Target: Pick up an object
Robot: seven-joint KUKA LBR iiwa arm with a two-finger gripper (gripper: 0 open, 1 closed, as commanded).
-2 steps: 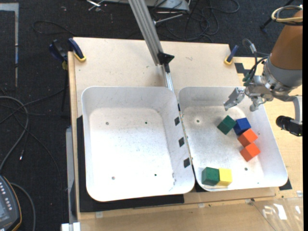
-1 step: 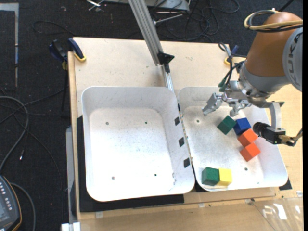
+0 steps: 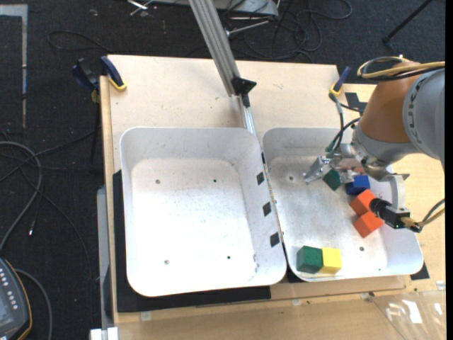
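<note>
A grey KUKA arm [image 3: 414, 115] with an orange band reaches in from the right over the right-hand white bin [image 3: 297, 147] on a wooden counter [image 3: 177, 91], its gripper [image 3: 320, 172] lowered near the bin's upper middle. Whether the jaws are spread or pressed together cannot be told from this angle. A dark green block [image 3: 331, 180] sits just beside the metal fingertips, touching or nearly touching them, though no block is plainly pinched. Just to its right lie a blue block [image 3: 358, 185] and two orange blocks [image 3: 365, 213], clustered close under the arm's wrist. Well apart, near the bin's front edge, a green cube [image 3: 309, 258] and a yellow cube [image 3: 330, 260] rest side by side, touching. The left-hand white bin [image 3: 187, 211] adjoins it, and a slanted aluminium rail [image 3: 216, 37] rises behind. Two clamps [image 3: 106, 73] grip the counter's far left edge.
</note>
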